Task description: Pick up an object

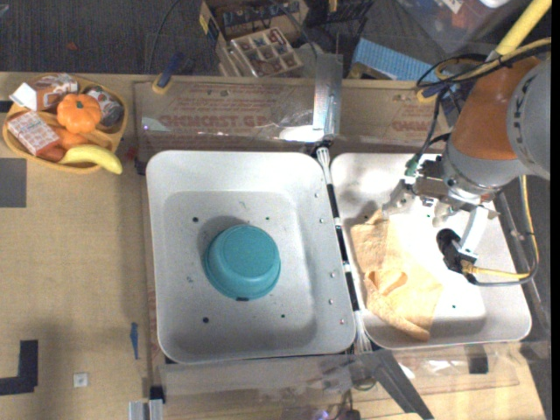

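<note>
A teal bowl sits upside down in the middle of the left bin. A crumpled tan cloth lies in the left half of the right bin, against the wall between the bins. My gripper hangs over the upper part of the right bin, just above and to the right of the cloth's top corner. The grey wrist and the orange band above it cover much of the gripper from this angle.
A black cable plug with a yellow lead dangles from the wrist over the right bin. A dish of fruit and packets stands on the bench at far left. A cardboard wall runs behind both bins.
</note>
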